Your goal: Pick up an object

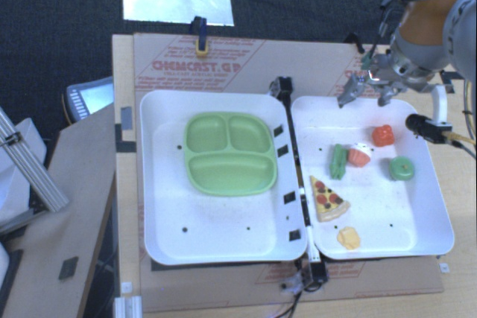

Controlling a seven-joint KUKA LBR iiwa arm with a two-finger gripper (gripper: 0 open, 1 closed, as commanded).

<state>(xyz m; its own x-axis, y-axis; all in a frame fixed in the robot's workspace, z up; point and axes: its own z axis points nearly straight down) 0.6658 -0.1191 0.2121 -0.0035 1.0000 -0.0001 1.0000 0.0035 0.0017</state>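
Yellow toy [348, 237] nearest, right bin [436, 223]; cardboard [223, 65] underneath; claw [369, 94] open, empty.

Arm: grey body, orange band.
Arm [436, 7] has a rounded orange section above grey metal wrist; thin cables loop alongside. Gripper [369, 94] grey, two slim fingers. A black cylindrical fitting projects from one side.

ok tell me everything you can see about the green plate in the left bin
The plate is pale green, looks like matte plastic, a rounded rectangle with a raised rim. It is split into three compartments: two smaller ones along the far side and one long one along the near side, with nothing visible in them. It lies flat and upright on the floor of the left bin, around the middle, clear of the walls. Nothing else touches it.
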